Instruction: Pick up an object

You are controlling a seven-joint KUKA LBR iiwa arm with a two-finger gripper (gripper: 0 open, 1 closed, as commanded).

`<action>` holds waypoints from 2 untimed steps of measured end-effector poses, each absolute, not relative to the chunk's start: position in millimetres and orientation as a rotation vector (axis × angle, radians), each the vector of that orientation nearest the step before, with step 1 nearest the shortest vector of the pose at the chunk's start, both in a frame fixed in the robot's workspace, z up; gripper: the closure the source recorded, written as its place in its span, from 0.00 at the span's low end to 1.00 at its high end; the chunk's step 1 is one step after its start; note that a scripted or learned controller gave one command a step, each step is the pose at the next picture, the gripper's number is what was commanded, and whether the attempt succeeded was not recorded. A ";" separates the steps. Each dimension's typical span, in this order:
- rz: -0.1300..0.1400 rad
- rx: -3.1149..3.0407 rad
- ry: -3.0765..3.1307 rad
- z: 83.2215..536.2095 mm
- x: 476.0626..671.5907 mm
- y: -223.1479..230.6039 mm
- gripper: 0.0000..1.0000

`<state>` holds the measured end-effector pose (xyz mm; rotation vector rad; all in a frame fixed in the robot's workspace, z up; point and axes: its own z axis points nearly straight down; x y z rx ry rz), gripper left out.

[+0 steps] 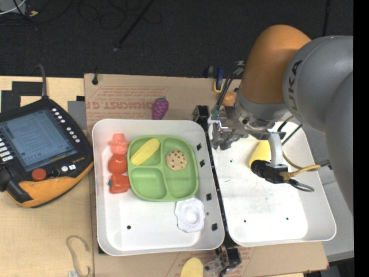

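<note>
Your arm (300,68) fills the upper right; its gripper (222,133) sits at the right bin's (277,224) upper-left corner. The green plate (155,183) holding corn (143,150) and a cookie (176,160) lies centre-left in the left bin (144,235).

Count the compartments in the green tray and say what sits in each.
3. The green tray has an upper-left compartment holding the corn cob, an upper-right one holding the cookie, and a lower one with nothing visible inside.
</note>
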<state>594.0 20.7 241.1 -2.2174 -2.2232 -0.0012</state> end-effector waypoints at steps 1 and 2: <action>0.000 -2.216 -2.223 235.9 611.0 73.0 1.00; 0.003 -2.222 -2.221 225.1 622.7 65.2 1.00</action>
